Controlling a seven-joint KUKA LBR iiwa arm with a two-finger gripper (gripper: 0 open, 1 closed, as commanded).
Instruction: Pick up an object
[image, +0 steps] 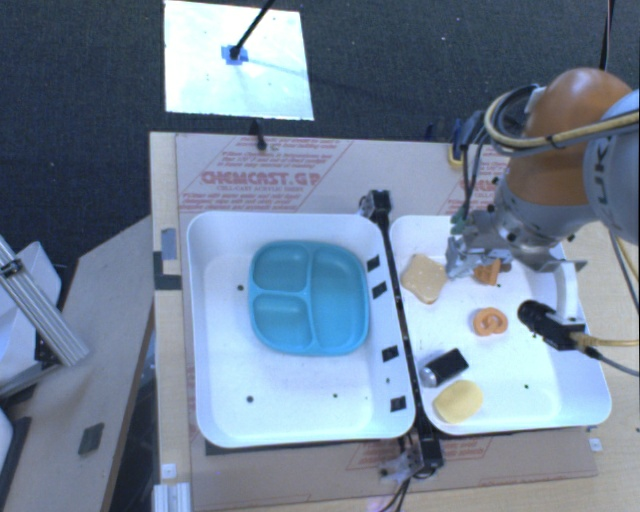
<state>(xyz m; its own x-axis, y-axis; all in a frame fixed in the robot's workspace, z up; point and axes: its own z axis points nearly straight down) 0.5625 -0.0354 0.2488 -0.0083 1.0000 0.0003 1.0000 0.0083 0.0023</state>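
Note:
My gripper hangs low over the back part of the right bin. It is between a tan toast-shaped piece on its left and a small orange-brown block on its right, close to both. An orange ring lies a little nearer the front. A black and silver object and a pale yellow lump sit at the bin's front left. The arm's body hides the bin's back right corner.
The left bin holds a blue divided plate. A black ridge with clips separates the two bins. A black cable end from the arm hangs over the right bin's right side.

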